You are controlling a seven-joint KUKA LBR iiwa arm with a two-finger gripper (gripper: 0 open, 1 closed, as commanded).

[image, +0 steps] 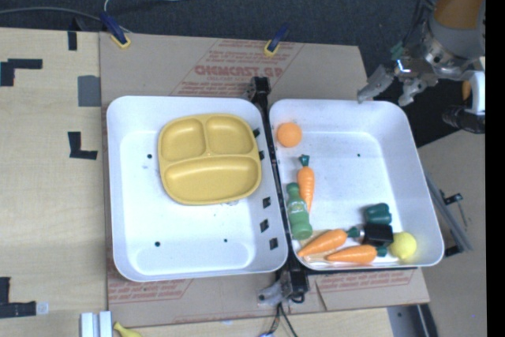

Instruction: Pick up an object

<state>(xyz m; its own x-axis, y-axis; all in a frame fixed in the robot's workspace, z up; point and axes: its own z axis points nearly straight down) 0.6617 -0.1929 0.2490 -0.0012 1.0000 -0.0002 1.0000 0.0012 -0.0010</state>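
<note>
- Brown cardboard (pixel 237 67) covers the bench under two shallow white bins, with dark carpet behind it and a thin cable trailing across the carpet.
- In the left bin (pixel 130 185) lies a yellow divided plate (pixel 210 157), toward the bin's far side.
- Against the right bin's (pixel 387 138) far left corner sits an orange ball (pixel 289 134).
- Just below the ball an upright toy carrot (pixel 305 181) lies beside a green bottle (pixel 297 211).
- Along the near wall two more carrots (pixel 339 246) lie side by side, touching a dark green and black object (pixel 377 222), with a yellow lemon (pixel 404 246) in the near right corner.
- Outside the right bin, above its far right corner, hangs the gripper (pixel 388 88), its two fingers spread wide with nothing between them.
</note>
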